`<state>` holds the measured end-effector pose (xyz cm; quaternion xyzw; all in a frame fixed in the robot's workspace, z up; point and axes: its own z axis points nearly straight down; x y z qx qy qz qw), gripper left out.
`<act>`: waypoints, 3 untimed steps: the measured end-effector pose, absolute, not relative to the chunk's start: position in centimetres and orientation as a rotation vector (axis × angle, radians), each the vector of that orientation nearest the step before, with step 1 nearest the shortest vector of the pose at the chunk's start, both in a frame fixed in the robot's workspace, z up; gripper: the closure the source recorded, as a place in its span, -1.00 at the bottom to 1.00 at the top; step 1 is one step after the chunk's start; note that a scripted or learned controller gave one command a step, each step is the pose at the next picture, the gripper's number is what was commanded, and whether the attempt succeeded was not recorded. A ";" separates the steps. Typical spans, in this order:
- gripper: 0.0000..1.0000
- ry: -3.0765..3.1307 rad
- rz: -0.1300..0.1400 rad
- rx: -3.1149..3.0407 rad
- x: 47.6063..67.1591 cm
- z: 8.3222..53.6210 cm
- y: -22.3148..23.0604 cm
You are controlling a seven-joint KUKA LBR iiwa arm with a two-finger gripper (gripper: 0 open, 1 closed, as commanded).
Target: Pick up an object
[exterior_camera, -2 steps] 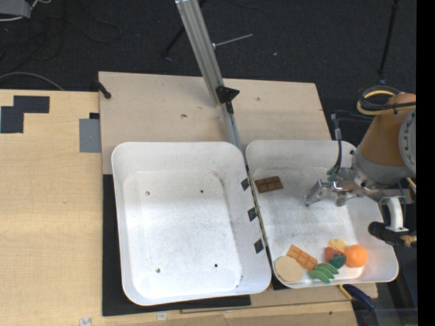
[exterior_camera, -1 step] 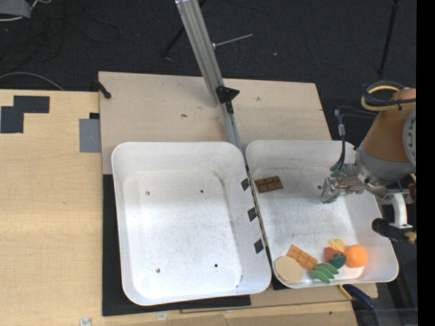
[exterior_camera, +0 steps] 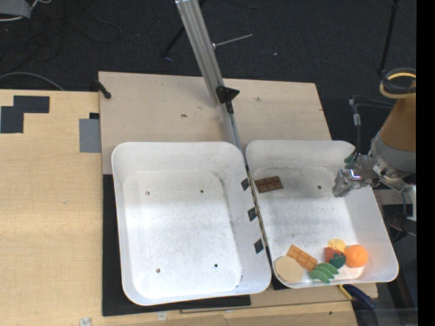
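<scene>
The right bin (exterior_camera: pixel 309 151) holds a brown chocolate bar (exterior_camera: pixel 268 184) near its far left. Along its near edge lie a tan round cookie (exterior_camera: pixel 289 269), an orange waffle piece (exterior_camera: pixel 302 256), a green vegetable (exterior_camera: pixel 326 271), a red and yellow item (exterior_camera: pixel 334 249) and an orange fruit (exterior_camera: pixel 355 255). My gripper (exterior_camera: pixel 345 180) hangs at the bin's right rim, well right of the chocolate bar and above the pile. Nothing shows between its tips.
The left bin (exterior_camera: pixel 178 223) sits beside the right one, joined by black clips (exterior_camera: pixel 252 213). A slanted aluminium bar (exterior_camera: pixel 207 63) rises behind the bins. A wooden table (exterior_camera: pixel 47 216) lies to the left.
</scene>
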<state>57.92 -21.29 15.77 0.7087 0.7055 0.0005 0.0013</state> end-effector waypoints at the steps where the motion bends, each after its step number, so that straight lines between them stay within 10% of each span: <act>1: 1.00 2.219 0.003 2.217 58.2 22.0 -22.0; 3: 1.00 2.226 0.000 2.216 58.3 29.1 -21.8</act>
